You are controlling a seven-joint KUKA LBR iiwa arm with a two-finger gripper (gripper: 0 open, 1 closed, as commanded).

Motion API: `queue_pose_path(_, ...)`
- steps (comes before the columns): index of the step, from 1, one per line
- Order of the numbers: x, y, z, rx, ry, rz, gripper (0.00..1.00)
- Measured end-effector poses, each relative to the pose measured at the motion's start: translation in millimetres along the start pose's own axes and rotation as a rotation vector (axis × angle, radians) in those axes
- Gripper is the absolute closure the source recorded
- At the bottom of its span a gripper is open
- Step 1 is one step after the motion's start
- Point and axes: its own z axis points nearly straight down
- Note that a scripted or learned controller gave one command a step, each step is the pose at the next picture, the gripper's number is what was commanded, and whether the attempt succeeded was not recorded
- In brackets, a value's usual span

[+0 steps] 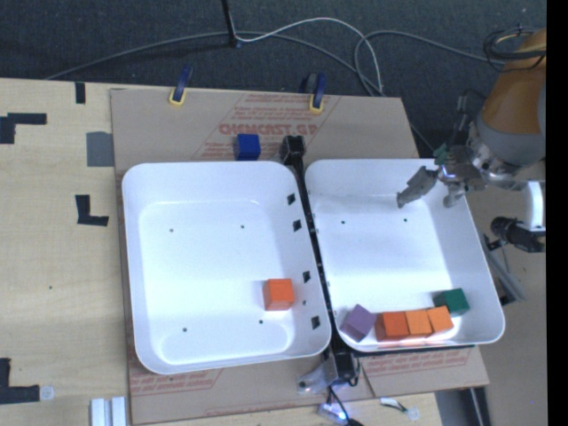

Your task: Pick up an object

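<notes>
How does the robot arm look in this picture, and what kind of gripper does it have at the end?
The arm is rounded, with an orange section above a grey wrist, entering from the right. Its gripper is small, of grey metal, with two thin fingers splayed apart. A dark cable loops at the arm's top, and a white part with a black fitting sits below the wrist.

Brightness: you have even, fairly bright overhead light; the white bins (213, 185) read almost blown out.
Shadows: soft and short, pooled along the bin walls and beside the orange cube (279, 294).
Glare: mild sheen on the bin floors.
Sharpness: you'll notice overall softness; the arm (515, 105) at the right edge looks blurred.
</notes>
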Motion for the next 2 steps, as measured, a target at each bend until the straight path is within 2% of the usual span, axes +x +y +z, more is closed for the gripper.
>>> queue_pose_path(1,0,2,-4,-0.007,-0.001,-0.001,0.0)
queue_pose_path(2,-4,3,58,-0.002,0.0,-0.001,0.0)
